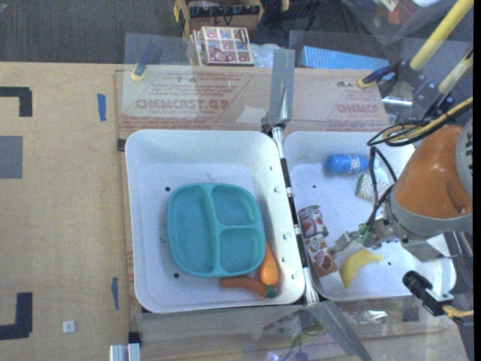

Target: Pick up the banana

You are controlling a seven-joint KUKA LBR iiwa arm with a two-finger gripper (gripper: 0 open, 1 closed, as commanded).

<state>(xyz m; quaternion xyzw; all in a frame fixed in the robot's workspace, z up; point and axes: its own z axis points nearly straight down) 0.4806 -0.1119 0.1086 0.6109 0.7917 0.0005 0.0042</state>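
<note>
Yellow banana (pixel 358 265) lies in the right bin (pixel 331 201); end effector (pixel 359 237) sits just above it, finger state indeterminate.

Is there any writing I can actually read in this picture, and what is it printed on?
"CHINACAST.GB", roughly, in faded red letters on the clear plastic sheet behind the left white bin; the last letters are uncertain.
Similar red print on the sheet behind the right white bin: too faint to read.
Label on the small red and white can: too small to read.
Picture grid on the square box: no legible words.
</note>
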